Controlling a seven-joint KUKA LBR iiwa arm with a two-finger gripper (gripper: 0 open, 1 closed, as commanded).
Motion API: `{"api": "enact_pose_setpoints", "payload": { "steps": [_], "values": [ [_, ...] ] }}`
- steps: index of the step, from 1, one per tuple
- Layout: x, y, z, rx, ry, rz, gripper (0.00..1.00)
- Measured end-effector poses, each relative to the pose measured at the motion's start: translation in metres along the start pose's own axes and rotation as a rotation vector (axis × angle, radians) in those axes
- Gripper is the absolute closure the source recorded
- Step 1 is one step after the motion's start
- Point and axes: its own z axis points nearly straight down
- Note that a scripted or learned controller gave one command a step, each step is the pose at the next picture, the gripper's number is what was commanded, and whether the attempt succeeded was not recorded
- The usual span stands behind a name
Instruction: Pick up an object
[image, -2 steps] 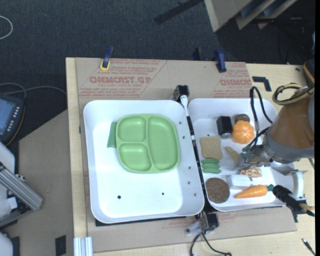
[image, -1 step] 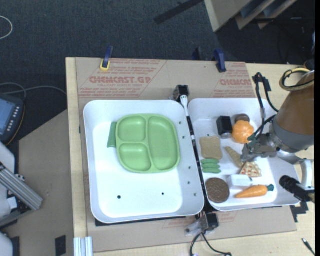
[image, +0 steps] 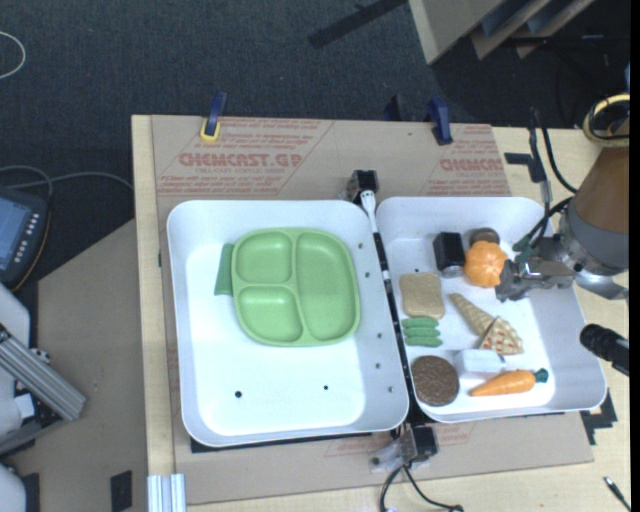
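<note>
The right bin (image: 562, 345) holds several toy foods: an orange fruit (image: 484, 265), a black block (image: 448, 249), a tan bread slice (image: 421, 295), a green pea pod (image: 421, 331), a cone (image: 471, 309), a pizza slice (image: 503, 338), a round brown cookie (image: 435, 380) and a carrot (image: 503, 382). My gripper (image: 520, 276) hangs over the right side of this bin, just right of the orange fruit and above the pizza slice. Nothing can be seen held in it.
The left bin (image: 200, 330) carries a green divided plate (image: 296, 286) in its upper middle. A black clip (image: 364, 184) sits at the bins' shared top edge. Cables and a dark fitting (image: 608, 345) lie at the far right.
</note>
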Motion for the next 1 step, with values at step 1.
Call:
{"api": "enact_pose_setpoints", "payload": {
  "steps": [1],
  "values": [
    [0.0001,0.001,-0.0129,0.004,0.001,0.001,1.0]
  ]
}}
